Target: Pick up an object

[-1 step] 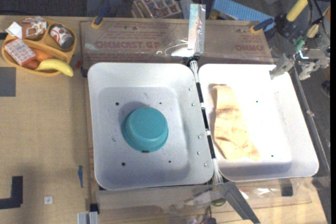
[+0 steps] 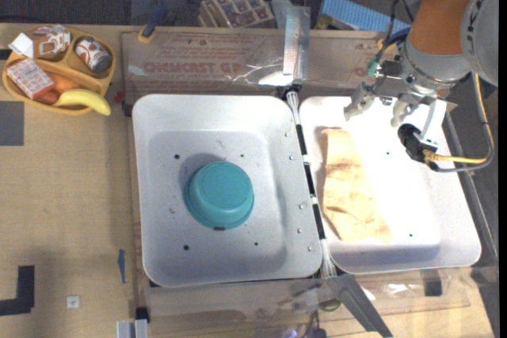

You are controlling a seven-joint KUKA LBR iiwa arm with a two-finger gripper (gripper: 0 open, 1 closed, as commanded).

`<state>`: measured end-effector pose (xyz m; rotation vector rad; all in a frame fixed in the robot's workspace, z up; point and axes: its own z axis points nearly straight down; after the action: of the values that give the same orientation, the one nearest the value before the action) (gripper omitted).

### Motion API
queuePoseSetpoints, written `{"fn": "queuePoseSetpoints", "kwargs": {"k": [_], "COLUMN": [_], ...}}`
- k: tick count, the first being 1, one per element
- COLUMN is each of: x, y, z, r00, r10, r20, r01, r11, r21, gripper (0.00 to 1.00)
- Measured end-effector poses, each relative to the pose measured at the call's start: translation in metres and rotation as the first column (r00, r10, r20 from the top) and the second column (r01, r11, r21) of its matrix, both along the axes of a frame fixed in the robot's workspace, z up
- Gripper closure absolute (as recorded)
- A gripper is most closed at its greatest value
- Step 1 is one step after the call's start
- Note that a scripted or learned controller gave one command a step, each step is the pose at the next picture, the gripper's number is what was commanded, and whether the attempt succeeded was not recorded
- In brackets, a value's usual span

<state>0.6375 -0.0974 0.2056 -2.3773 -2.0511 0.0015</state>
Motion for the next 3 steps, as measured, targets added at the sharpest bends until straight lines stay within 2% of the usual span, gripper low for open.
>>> {"fn": "queuePoseSetpoints", "kwargs": {"k": [1,2,3], "x": [-0.008,0.03,0.032], "y": [-0.01,-0.006,-0.006], "z": [-0.116,-0.119,-0.107], "r00": [0.991,0.977,0.977], "r10": [0.132,0.214,0.214], "r20": [0.005,0.005,0.012], "r01": [-0.132,-0.214,-0.214], "r11": [0.991,0.977,0.977], "r21": [-0.001,-0.002,-0.004], "gripper": [0.0,0.0,1.0]}}
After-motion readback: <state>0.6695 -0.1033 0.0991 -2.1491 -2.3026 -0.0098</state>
